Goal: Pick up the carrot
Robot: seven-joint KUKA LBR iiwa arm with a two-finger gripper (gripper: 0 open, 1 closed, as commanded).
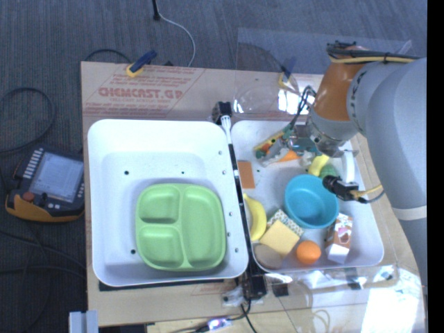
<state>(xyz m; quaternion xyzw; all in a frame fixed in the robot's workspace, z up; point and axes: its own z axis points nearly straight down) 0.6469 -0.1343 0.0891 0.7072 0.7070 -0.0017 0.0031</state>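
Presently, in the right bin: the end effector sits low at the far left corner, just beside the carrot; its opening cannot be told, and no item shows between its parts. The carrot, orange, lies near the far wall, touching a small cluster of multicoloured items to its left. A yellow piece lies just right of the carrot, under the wrist. A blue bowl stands upright mid-bin. A banana lies along the left wall. A yellow block rests near the bowl's near-left side, with an orange ball to its right. A small carton stands at the near right. An orange card lies against the left wall.

In the left bin: a green divided plate, three compartments, flat on the floor.

Left of the table, on the carpet: a teach pendant.
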